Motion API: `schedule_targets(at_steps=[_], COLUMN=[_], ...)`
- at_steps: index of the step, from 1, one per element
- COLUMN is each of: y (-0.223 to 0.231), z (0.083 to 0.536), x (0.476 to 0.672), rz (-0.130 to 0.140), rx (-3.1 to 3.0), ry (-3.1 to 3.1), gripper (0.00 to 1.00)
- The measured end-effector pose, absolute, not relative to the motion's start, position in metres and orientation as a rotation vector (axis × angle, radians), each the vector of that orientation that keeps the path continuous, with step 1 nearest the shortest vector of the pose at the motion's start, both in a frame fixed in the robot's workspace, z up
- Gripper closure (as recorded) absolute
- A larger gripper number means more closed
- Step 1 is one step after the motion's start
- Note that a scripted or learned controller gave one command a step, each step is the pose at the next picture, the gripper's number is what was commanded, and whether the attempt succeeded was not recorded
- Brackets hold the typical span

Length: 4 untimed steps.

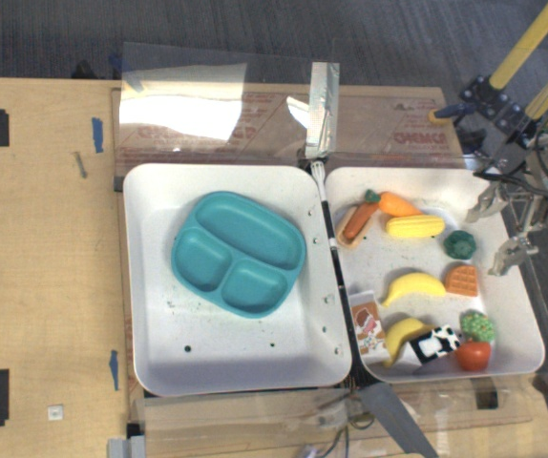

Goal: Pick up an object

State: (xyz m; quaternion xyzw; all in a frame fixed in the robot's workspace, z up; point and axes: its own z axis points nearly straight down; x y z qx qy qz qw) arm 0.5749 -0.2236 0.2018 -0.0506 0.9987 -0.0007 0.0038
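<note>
**Gripper waits at the right rim, toy food spread across the right bin**

Starting at the left: the left bin [150, 284] carries a teal divided plate [240, 253], three compartments, lying flat near the bin's middle and slightly turned.

Across the divider and into the right bin [532, 324], and here's the crowd. At the top, a carrot [357, 220] lies tilted, its upper end close to a second carrot [395, 203] with a green top. Just below that one sits a yellow corn cob [415, 226], touching or nearly so. Further right, a dark green round piece [460, 244], and under it an orange waffle-like wedge [462, 281].

Mid-bin, a banana [415, 286] curves on its own. Down in the lower left corner a small picture card [367, 326] lies flat, with a second banana [402, 336] beside it. A black-and-white block [436, 343] touches that banana's end, then a red tomato [473, 355] and a green bumpy piece [477, 326] just above it.

And at the far right, the gripper [501, 229] hangs over the bin's right rim, fingers spread apart, nothing between them, well clear of every item.
</note>
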Motion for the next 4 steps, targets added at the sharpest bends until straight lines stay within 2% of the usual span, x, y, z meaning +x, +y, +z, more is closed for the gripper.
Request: schedule_targets(at_steps=[1, 2, 3, 4], y=[-0.176, -0.176, -0.201, -0.220], z=[0.089, 0.103, 0.189, 0.097], x=[0.523, 0.528, 0.582, 0.503], rz=[-0.004, -0.010, -0.007, -0.004], rx=[-0.162, -0.164, -0.615, -0.795], ry=[3.125, 3.110, 3.067, 3.029], gripper=[0.00, 1.00, 1.00, 1.00])
